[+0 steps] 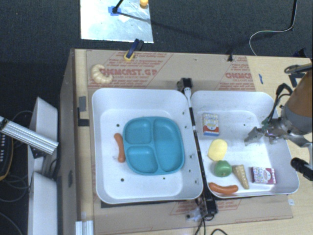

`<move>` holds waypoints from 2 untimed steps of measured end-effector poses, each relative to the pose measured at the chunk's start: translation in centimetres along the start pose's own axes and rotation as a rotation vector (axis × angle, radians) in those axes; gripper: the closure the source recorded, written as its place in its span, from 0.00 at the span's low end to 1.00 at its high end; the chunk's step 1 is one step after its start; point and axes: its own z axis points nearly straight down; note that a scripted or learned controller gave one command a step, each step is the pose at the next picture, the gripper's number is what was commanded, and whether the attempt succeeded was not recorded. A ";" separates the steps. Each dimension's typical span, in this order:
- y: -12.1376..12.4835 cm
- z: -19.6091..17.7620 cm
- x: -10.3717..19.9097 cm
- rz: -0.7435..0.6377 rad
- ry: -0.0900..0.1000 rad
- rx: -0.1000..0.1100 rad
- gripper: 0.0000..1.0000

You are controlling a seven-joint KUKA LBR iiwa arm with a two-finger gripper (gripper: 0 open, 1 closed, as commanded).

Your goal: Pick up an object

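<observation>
End effector [252, 136] hovers low over right bin's [244, 104] right edge; grip state can't tell. Likely lining up w/ lemon [217, 149] nr bin's middle.

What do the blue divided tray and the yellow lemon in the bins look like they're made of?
The blue divided tray looks like moulded plastic: one even colour, rounded compartment walls, a soft sheen. The yellow lemon is probably a plastic toy: flat uniform yellow with a smooth surface, though the view is too coarse to be sure.
</observation>
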 end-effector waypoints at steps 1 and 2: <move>5.1 -3.8 0.0 -0.002 -0.001 -0.005 0.00; 12.9 -3.9 1.5 -0.004 -0.001 -0.006 0.00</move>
